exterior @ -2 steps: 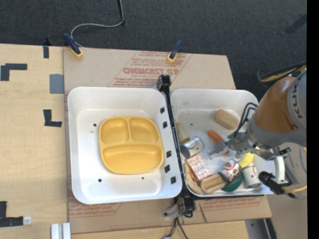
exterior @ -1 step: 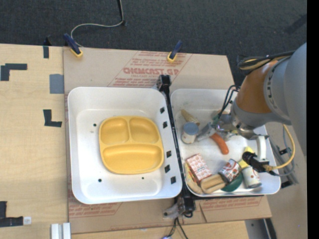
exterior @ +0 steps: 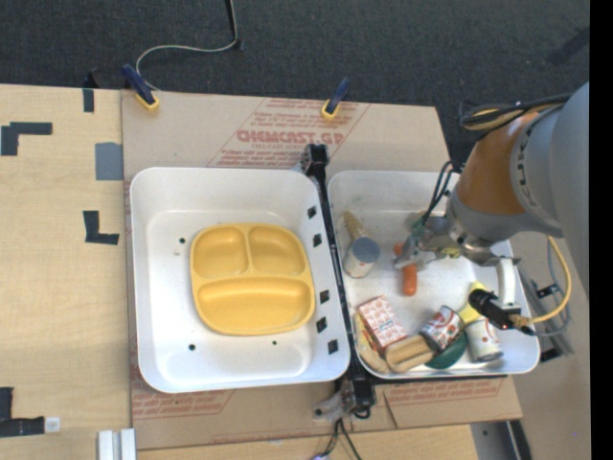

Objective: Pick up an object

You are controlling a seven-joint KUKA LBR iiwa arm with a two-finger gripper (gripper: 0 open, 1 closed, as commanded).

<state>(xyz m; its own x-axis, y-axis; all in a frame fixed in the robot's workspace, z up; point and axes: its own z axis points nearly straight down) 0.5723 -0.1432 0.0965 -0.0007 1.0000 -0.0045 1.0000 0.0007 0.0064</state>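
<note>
My gripper (exterior: 414,249) hangs low over the middle of the right bin (exterior: 383,188), reaching in from the right under the orange-banded wrist. Just below it lies a small orange carrot-like piece (exterior: 410,280), close to the gripper's tip; I cannot tell whether they touch. To the left stand a grey-blue cup (exterior: 363,253) and a tan cone (exterior: 354,225). Along the bin's front lie a red-and-white box (exterior: 380,320), a tan bread roll (exterior: 406,354), a red can (exterior: 441,329), a green piece (exterior: 446,357) and a small bottle (exterior: 485,341).
The left bin (exterior: 163,257) holds a yellow divided plate (exterior: 252,278). A black divider (exterior: 324,247) runs between the bins. The arm's body and cables cover the right bin's right side. Two yellow-blue clamps (exterior: 140,85) (exterior: 335,102) hold the cardboard at the back.
</note>
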